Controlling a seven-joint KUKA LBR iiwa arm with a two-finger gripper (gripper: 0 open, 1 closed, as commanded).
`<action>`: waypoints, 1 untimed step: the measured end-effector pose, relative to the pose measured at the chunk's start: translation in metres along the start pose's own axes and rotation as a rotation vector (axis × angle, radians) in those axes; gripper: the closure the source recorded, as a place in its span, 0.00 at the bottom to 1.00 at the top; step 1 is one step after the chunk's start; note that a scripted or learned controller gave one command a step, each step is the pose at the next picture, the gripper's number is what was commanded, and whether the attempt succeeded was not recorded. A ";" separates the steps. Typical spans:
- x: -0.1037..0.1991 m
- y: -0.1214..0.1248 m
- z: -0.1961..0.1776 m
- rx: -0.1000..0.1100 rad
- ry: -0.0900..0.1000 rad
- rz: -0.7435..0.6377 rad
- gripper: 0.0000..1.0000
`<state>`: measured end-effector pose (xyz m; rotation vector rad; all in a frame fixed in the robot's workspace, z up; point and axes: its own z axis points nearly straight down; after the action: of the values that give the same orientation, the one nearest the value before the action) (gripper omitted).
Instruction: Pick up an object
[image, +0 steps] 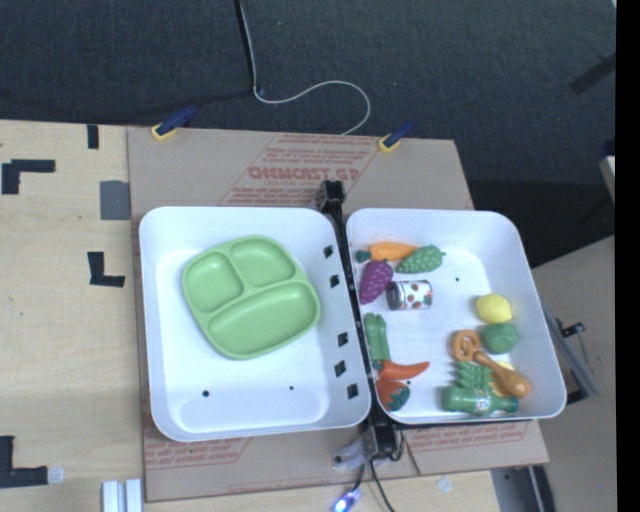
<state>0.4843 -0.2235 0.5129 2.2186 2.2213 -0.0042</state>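
Camera view: we see two glossy white bins side by side on a cardboard sheet printed in red; the lettering is too blurred to read. The left bin carries a smooth green three-compartment plate. The right bin carries small plastic toy foods: a purple grape bunch, a labelled can, a round yellow lemon, an orange carrot. We cannot tell the tool's state.

Two white bins are seen side by side on cardboard. A green divided plate is set in the left bin. The right bin is strewn with toy food: a carrot, purple grapes, a small can, a lemon.
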 end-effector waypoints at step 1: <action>0.000 0.001 -0.010 0.000 -0.002 -0.001 1.00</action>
<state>0.4850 -0.2231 0.5230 2.2161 2.2214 -0.0058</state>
